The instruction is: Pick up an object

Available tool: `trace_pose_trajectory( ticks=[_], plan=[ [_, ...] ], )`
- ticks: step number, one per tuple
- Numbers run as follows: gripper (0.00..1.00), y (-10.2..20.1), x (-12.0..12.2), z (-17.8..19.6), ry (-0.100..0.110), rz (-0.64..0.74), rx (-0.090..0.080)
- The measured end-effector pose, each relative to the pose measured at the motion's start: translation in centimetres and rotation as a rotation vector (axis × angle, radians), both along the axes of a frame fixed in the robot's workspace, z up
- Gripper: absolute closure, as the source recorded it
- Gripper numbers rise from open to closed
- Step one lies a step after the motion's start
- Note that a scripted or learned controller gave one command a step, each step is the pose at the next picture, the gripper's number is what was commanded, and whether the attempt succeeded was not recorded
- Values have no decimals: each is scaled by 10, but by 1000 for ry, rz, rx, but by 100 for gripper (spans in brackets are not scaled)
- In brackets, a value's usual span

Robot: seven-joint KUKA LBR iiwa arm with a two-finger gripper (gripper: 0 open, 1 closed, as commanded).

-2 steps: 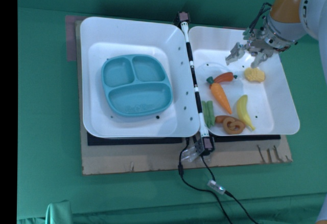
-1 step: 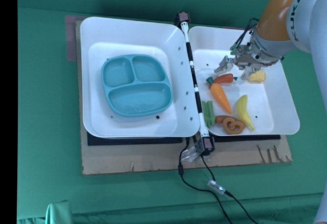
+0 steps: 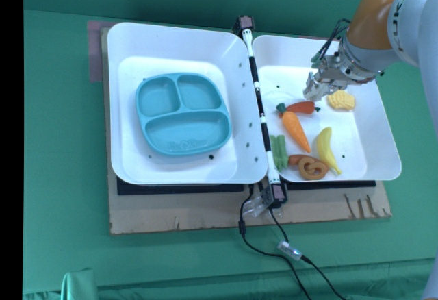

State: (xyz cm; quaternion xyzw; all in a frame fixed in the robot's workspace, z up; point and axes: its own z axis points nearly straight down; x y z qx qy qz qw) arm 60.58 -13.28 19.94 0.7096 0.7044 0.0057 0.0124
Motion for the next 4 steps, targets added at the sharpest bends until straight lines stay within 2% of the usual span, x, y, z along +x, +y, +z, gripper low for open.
trace_pose_trajectory(
  ticks=[1,2,3,4],
  plan=[
    [0,0,0,0,0,0,0],
    [0,5,-42,-13,1,4,2],
    [0,26,-94,-13,-2,3,1],
    [0,-2,-133,-14,1,4,3]
  ],
)
